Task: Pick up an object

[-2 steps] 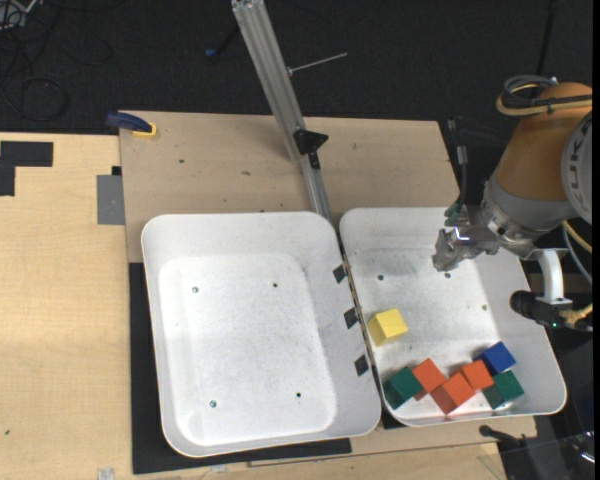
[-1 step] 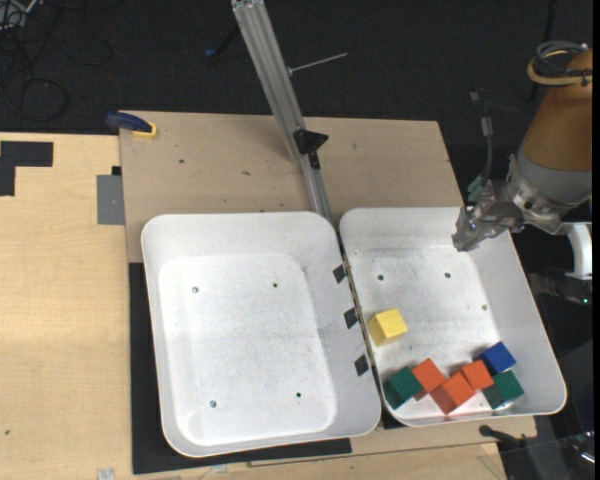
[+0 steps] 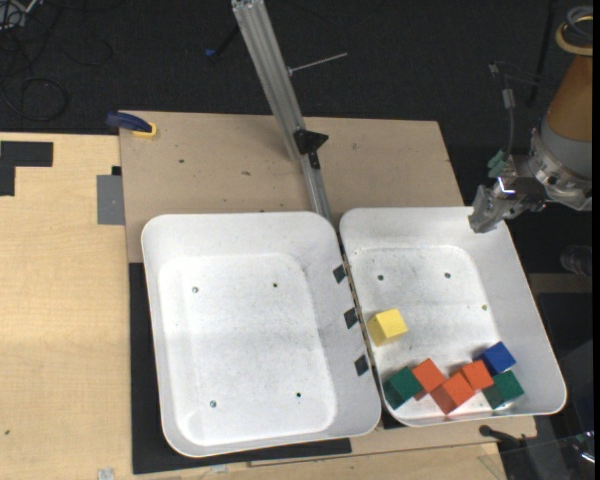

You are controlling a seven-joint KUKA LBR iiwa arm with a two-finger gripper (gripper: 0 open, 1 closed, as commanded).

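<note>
The right bin [image 3: 450,243] holds a yellow cube [image 3: 387,325] near its left side. Along its front edge lies a cluster of blocks: a green one [image 3: 403,385], an orange one [image 3: 429,374], a red-orange pair [image 3: 461,387], a blue cube [image 3: 497,357] and another green block [image 3: 503,391]. My gripper [image 3: 485,211] hangs over the far right corner of that bin, well away from every block, below the orange-banded wrist [image 3: 572,98]. Nothing shows between its fingers.
The left bin [image 3: 170,268] sits beside the right one, with black clips [image 3: 351,318] along the shared rim. A slanted aluminium rail [image 3: 277,83] rises behind the bins. A blue-and-yellow clamp [image 3: 132,123] lies at the board's far left corner.
</note>
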